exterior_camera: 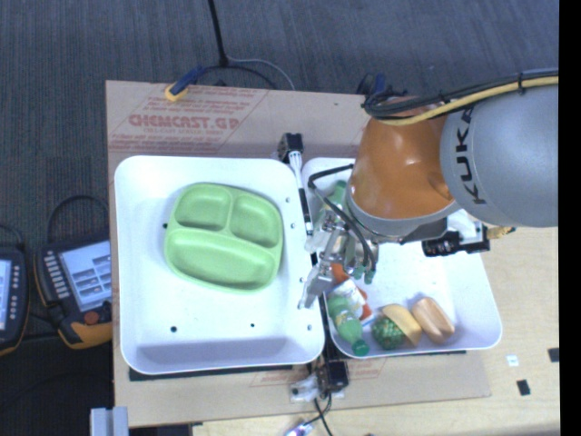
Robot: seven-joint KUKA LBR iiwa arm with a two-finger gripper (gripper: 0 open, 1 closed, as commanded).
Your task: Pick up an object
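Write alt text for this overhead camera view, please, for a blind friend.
A grey-and-orange robot arm lowers its gripper over toy food in the right white bin. The left bin holds a green divided plate.

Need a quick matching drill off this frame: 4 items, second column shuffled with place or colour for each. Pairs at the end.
Column one:
1. divided plate
2. arm band
3. hot dog toy
4. pincer

Column two:
A. orange, above the wrist
B. over the near left edge of the right bin
C. light green, lying in the left bin
D. tan bun, near corner of the right bin

Pairs: 1-C, 2-A, 3-D, 4-B
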